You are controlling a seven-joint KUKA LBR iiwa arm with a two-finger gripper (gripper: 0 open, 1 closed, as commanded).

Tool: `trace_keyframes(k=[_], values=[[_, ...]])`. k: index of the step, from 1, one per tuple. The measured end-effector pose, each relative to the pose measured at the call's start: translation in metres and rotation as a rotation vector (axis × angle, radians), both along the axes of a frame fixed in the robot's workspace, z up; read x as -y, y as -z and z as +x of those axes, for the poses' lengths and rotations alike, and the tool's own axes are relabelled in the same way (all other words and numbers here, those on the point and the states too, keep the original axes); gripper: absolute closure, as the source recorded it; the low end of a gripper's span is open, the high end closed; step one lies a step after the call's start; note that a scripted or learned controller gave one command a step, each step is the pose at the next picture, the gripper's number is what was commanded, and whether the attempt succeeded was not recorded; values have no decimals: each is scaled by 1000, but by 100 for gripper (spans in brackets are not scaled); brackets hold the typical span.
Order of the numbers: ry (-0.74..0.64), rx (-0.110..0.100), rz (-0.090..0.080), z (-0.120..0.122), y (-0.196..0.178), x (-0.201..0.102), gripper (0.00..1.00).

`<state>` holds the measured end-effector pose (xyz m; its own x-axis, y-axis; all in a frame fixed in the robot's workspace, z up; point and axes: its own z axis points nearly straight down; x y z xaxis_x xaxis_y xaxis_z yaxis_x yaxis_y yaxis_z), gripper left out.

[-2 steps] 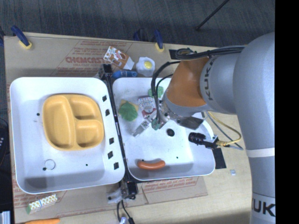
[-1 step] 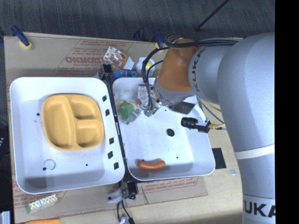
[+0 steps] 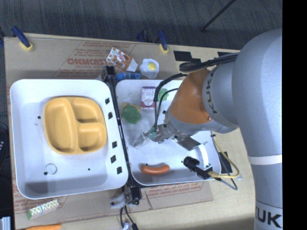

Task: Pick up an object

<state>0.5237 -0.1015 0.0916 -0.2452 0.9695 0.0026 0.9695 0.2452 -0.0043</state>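
So the tool (image 3: 152,136) is down inside the right bin (image 3: 172,178), roughly in the middle of it, hanging off the big grey arm (image 3: 249,80) with the orange band (image 3: 189,102). Honestly I can't tell what state the tool is in, it's a blurry tangle of metal and something greenish at the tip, and the wrist covers most of it from above.

Stuff in that bin relative to the tool: a green rounded object (image 3: 131,113) sits just up and to the left of it, close but I can't say whether they touch. A small red and white carton (image 3: 147,98) stands further up near the bin's far wall, partly next to the orange band. A hot dog toy (image 3: 155,168) lies below the tool near the front wall, clearly apart from it. There's also something pale and shiny right at the tool's left side that I can't identify.

The arm hides the whole right part of that bin, so whatever's under there is anyone's guess.

The left bin (image 3: 24,128) has a yellow divided tray (image 3: 74,124) in it, well away from the tool. On the worktop (image 3: 57,56) behind the bins there's a little printed box (image 3: 118,58) and a yellow and white object (image 3: 150,67).
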Motion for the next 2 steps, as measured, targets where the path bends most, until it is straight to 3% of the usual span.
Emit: trace_keyframes(k=[1,2], values=[[-32,3,-1,84,0,12,0],[-134,-9,1,131,0,-4,0]])
